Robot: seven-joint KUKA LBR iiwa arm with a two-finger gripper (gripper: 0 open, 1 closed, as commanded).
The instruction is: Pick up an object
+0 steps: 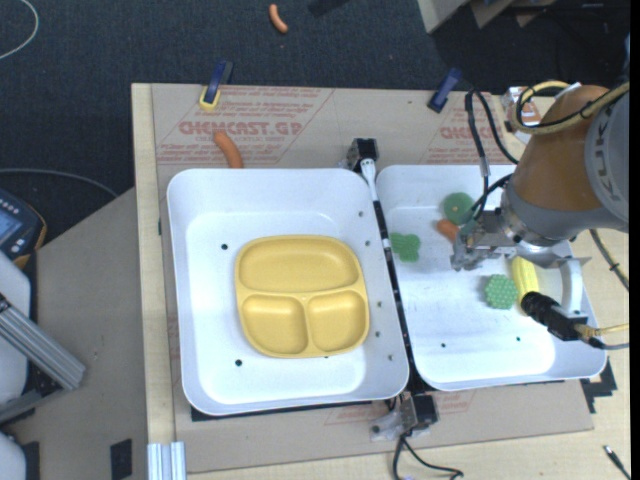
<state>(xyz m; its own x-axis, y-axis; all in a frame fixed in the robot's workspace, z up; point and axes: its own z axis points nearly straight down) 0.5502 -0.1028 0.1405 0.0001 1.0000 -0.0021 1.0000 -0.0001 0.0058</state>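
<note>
Yellow plastic fills the left bin (190,268): a three-part tray (300,295) lies in its middle. In the right bin (470,353) we see our gripper (466,251) low among the objects, beside a small orange piece (446,228); whether it grips anything we cannot tell. A green textured ball (499,291) lies just right of it, with a green disc (458,206) and green lump (405,246) nearby.

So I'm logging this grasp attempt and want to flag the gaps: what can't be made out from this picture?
- Gripper: finger state unreadable, too small and dark, the arm's wrist overhanging it.
- Orange piece: partly behind the gripper, its shape unclear.
- Yellow object: upper end under the arm, identity unclear.
- Green round object: crossed by a cable, too small to identify.
- Right bin: far right portion covered by the arm.
</note>
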